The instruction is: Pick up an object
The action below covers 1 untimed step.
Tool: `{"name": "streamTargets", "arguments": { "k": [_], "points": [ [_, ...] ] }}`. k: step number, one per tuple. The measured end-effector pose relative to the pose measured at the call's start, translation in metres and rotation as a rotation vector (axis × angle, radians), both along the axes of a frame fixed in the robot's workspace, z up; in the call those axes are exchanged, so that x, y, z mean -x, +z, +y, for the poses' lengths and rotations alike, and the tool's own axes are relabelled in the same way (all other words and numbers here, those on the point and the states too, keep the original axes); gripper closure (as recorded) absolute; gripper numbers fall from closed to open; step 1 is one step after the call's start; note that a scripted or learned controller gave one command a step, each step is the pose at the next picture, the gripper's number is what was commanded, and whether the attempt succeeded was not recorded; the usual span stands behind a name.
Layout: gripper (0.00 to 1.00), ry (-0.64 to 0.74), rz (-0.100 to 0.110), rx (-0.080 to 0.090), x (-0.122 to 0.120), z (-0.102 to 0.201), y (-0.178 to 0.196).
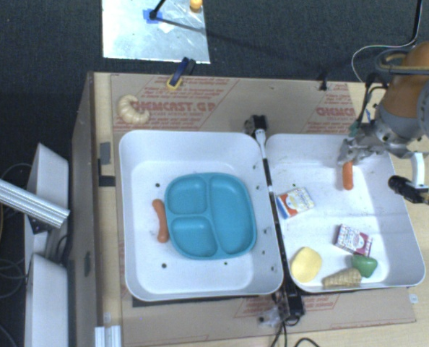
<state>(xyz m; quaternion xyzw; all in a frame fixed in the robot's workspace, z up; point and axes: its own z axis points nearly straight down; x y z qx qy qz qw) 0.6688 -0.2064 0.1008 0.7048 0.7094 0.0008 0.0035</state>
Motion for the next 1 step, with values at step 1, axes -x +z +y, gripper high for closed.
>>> {"name": "streamTargets", "arguments": {
  "k": [1],
  "points": [
    [1.00, -0.002, 0.001, -0.004, -0.0010, 0.0720, 0.0411]
  ]
}}
